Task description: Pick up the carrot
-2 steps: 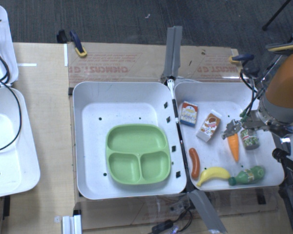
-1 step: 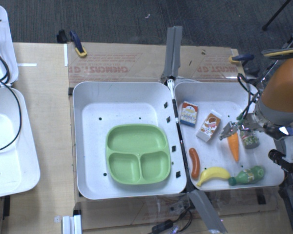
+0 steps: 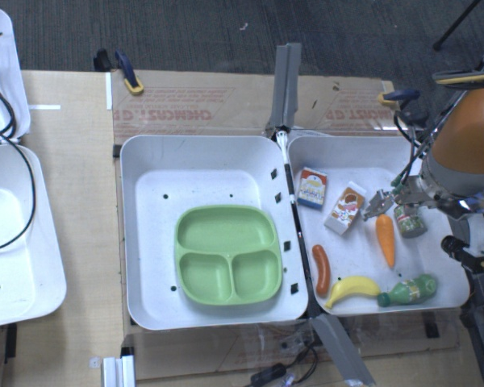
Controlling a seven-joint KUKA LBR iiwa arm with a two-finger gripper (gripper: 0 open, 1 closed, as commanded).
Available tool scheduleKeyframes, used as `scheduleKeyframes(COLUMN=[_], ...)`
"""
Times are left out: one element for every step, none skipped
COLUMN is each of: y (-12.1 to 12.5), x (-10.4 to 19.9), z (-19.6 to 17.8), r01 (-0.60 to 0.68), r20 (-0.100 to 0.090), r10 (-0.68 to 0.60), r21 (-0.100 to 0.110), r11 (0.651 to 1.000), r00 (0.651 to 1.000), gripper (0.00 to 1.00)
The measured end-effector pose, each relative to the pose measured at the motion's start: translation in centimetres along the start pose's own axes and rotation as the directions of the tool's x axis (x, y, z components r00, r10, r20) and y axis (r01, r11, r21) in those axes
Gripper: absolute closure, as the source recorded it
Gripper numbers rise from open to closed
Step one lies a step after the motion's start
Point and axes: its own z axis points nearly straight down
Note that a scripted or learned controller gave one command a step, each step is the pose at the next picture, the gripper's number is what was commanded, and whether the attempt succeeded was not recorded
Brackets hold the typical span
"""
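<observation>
Carrot (image 3: 385, 239) beside fingers (image 3: 379, 204); cardboard (image 3: 177, 103) print reversed, unreadable.

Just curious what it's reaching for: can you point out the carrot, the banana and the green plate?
carrot (image 3: 385, 239): camera view, mid-body.
banana (image 3: 353, 289): camera view, middle of its curve.
green plate (image 3: 226, 216): camera view, upper rim.

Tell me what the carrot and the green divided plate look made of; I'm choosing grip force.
The carrot looks like moulded plastic toy food: uniform orange, smooth, faint sheen, though rubber or foam can't be excluded. The green divided plate looks like matte hard plastic: one even pale colour, rounded moulded ridges between its three compartments.
</observation>
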Motion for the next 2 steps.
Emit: scheduleKeyframes(y=[-0.91, -1.85], x=[-0.94, -0.38], z=[-0.17, -0.16], r01=[0.013, 0.036], r20=[-0.004, 0.011], r10=[-0.013, -0.035], r21=[-0.017, -0.022], r11=[1.0, 0.999], r00=[1.0, 0.999], gripper=[0.0, 0.0])
